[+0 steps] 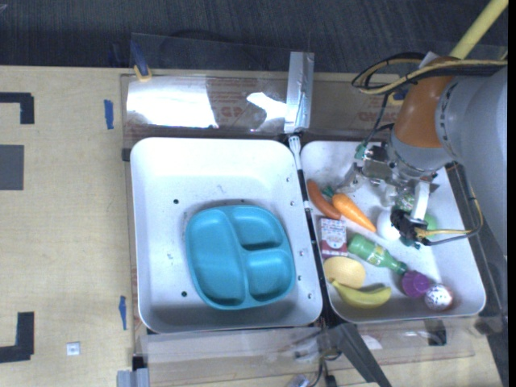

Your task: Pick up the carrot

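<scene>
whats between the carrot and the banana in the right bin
In the camera view, between the carrot and the banana lie a green bottle and a yellow lemon-like fruit.

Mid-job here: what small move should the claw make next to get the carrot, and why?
Probably shift toward the view's left and downward. The claw hangs over the right bin, while the carrot lies beside it nearer the divider, apart from it and not between its fingers. Centre over the carrot before lowering.

One fixed camera looks down at a slant on both white bins, the arm entering from the right.
</scene>
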You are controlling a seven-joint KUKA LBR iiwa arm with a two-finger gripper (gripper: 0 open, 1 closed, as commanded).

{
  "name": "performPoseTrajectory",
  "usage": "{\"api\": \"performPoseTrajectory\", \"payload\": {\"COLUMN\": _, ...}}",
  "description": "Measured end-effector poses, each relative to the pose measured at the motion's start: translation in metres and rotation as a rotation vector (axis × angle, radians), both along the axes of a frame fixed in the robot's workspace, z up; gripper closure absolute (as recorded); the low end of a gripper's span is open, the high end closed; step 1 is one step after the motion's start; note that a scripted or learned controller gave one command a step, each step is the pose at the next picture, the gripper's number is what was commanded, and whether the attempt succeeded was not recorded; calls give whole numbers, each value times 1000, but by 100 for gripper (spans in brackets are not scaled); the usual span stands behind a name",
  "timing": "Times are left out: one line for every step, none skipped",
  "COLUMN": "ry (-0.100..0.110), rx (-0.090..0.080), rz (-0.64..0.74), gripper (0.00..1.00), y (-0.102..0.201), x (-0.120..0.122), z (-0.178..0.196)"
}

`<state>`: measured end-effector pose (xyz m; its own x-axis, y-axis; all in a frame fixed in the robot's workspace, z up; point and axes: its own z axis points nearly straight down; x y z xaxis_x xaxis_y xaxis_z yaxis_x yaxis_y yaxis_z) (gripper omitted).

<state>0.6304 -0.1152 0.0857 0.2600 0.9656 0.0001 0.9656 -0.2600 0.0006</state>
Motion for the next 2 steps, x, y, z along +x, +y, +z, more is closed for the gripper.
{"api": "performPoseTrajectory", "payload": {"ry": -5, "rx": -3, "rz": -60, "gripper": 0, "y": 21, "x": -41, "z": 2}}
{"api": "performPoseTrajectory", "payload": {"ry": -8, "rx": -7, "rz": 169, "gripper": 0, "y": 16, "x": -65, "z": 3}}
